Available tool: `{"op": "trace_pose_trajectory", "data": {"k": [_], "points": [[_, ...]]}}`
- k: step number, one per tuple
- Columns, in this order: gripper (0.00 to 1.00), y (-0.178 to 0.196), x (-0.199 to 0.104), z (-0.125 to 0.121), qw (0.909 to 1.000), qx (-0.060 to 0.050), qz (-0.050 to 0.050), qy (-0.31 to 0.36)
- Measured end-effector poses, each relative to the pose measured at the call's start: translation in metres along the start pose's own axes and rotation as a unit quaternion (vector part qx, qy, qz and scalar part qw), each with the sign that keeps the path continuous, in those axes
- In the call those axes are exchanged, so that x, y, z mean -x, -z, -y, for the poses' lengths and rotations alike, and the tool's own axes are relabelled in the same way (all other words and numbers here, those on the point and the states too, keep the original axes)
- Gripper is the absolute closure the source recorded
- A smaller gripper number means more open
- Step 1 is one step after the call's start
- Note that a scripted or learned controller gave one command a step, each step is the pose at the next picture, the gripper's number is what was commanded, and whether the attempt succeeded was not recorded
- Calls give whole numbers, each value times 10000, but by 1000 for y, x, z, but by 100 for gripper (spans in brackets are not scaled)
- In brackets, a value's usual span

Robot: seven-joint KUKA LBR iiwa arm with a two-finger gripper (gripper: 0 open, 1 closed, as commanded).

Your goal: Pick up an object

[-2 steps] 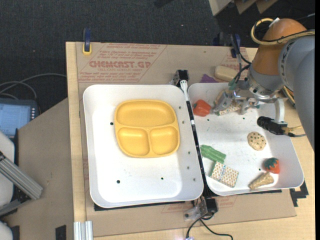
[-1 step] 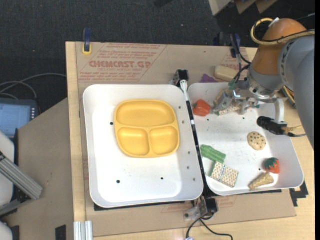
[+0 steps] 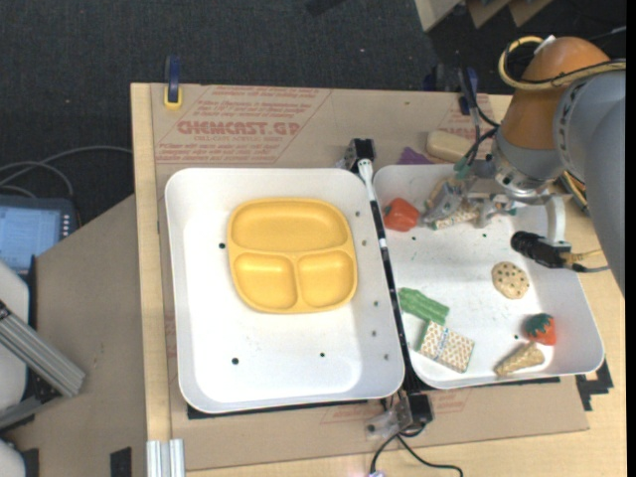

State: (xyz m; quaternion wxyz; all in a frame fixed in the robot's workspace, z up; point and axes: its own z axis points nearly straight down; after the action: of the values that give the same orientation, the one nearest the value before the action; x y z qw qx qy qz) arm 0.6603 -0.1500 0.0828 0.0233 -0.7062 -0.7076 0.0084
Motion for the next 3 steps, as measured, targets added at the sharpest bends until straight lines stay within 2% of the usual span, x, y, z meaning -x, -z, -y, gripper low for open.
{"op": "trace_pose_trajectory", "data": {"k": [1,2,3], "points": [[0,0,8,0,10000,-10,-57,-3],[0,0,10,-1,10000,-16,-68,6],[100,10,10,0,10000,-33,-57,13]]}}
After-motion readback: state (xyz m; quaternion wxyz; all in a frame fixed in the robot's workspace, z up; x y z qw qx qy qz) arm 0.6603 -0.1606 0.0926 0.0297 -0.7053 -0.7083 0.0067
